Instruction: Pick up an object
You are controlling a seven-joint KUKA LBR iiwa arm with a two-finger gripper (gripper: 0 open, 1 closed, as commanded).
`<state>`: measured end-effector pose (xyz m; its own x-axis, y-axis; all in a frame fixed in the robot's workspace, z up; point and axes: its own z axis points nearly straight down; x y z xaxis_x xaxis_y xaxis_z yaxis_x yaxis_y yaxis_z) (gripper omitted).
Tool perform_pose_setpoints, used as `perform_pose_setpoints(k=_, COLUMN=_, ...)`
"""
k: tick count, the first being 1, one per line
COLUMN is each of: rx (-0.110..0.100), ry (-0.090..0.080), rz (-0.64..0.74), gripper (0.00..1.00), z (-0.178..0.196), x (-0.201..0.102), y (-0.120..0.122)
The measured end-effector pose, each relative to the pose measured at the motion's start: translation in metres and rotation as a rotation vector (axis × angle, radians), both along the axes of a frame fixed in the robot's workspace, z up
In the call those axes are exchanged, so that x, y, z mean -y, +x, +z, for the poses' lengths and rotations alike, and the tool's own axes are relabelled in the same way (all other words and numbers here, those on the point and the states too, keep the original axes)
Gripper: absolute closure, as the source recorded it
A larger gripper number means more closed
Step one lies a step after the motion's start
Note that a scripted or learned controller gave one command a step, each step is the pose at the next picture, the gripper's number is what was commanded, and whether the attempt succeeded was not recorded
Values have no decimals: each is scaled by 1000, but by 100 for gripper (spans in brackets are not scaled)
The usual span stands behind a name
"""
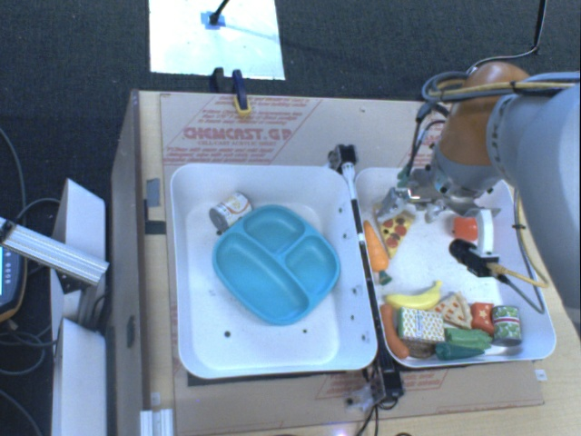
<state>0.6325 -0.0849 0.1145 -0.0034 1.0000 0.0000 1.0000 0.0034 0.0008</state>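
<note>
Camera view: the gripper (413, 198) is seen poised low in the right bin (545, 330), whether spread or closed cannot be told, while the pizza slice (394, 232) is found just below it, long axis slanting toward the carrot (376, 246)

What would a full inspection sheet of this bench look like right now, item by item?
Surface: two white bins side by side, left bin, right bin.
Job's things: toy foods in the right bin: pizza slice, carrot, banana.
Clutter: blue divided plate and small can in the left bin.
Grippers: gripper low over the right bin's far end, beside the pizza slice; finger state unclear.
Cables: bundle along the arm.
Surroundings: dark floor; white sheet beyond the bench.
</note>
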Motion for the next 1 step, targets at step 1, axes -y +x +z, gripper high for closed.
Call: perform_pose_setpoints(k=1, rx=1, ry=-1, rz=1, gripper=0, z=-25, x=11, y=26)
